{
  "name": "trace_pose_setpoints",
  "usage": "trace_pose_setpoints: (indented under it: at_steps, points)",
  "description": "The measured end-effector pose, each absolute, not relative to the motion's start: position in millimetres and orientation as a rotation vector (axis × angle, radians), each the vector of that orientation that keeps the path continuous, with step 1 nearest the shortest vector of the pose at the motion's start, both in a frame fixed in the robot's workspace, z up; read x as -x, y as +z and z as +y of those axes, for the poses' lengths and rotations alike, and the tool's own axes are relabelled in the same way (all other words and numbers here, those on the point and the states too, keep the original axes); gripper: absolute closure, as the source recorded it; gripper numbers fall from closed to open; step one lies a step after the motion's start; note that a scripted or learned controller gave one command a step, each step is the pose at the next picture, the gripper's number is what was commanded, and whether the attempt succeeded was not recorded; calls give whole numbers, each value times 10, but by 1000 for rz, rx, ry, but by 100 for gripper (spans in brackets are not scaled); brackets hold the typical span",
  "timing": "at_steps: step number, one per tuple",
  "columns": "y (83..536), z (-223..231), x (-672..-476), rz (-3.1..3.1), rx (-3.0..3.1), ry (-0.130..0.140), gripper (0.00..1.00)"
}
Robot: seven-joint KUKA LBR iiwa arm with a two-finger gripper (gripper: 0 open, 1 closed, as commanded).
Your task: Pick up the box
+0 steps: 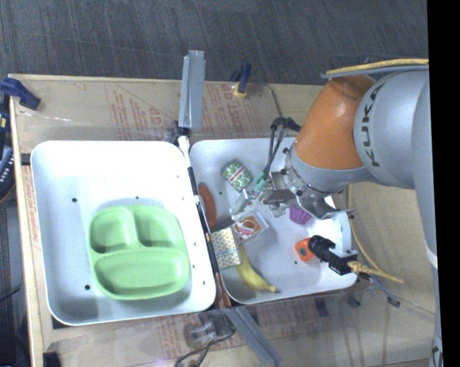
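Observation:
A small red and white box [248, 227] lies tilted in the middle of the right bin [326, 283]. A flat box with a chequered pattern [227, 247] rests against that bin's left wall, just below it. My gripper [255, 197] hangs low over the bin, directly above and to the right of the red and white box. I see nothing held in it. The grey arm with its orange band [330, 133] covers the bin's right part.
A green packet [236, 173], a brown oblong thing [208, 205], a banana [254, 277], a purple thing [300, 213] and an orange thing [302, 249] share the right bin. The left bin [54, 171] holds a green divided tray [139, 251].

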State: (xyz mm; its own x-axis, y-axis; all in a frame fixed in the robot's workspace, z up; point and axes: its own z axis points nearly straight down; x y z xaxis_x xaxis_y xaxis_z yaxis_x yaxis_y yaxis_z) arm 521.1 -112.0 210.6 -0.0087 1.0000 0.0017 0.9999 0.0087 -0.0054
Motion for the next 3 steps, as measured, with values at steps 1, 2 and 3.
trace_pose_setpoints:
  at_steps: [1,2,3]
  points:
    - [1900,-1498,-5825,-2311,2124,3,0]
    - [1170,-1328,-6347,-2481,1956,-11,0]
    - [1088,-1512,-6430,-2554,1880,-15,0]
